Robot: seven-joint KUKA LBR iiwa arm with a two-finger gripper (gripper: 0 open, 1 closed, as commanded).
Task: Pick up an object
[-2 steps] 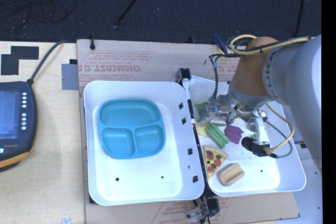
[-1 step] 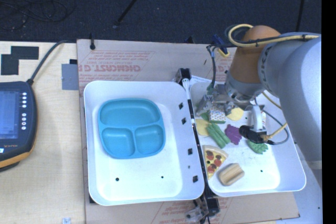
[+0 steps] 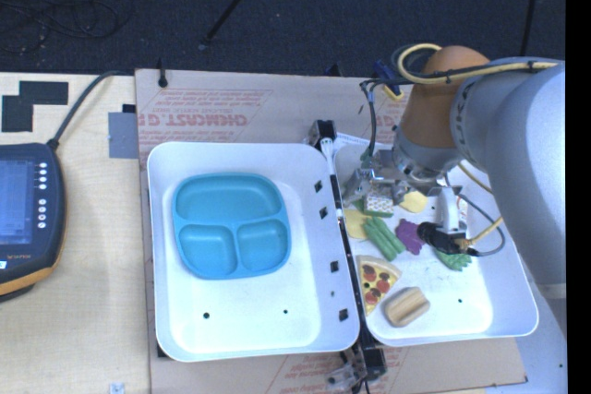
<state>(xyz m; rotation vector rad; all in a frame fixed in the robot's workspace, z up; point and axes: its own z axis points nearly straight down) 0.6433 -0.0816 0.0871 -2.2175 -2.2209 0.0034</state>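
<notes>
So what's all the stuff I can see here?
Bins: two, white, side by side on the bench.
Divided plate: one, blue, in the left bin.
Pizza slice: one, yellow with red dots, right bin, near the front.
Bread roll: one, tan, right bin, beside the pizza.
Green vegetable: one, right bin, middle.
Purple piece: one, next to the green vegetable.
Handheld screen: one, dark with an orange edge, far left.
Arm: one, grey with an orange band, over the right bin.
Gripper: one, low among the toys.

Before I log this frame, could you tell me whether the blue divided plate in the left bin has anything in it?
Empty: the blue divided plate lies flat in the left bin, and all three compartments show bare blue.
</notes>
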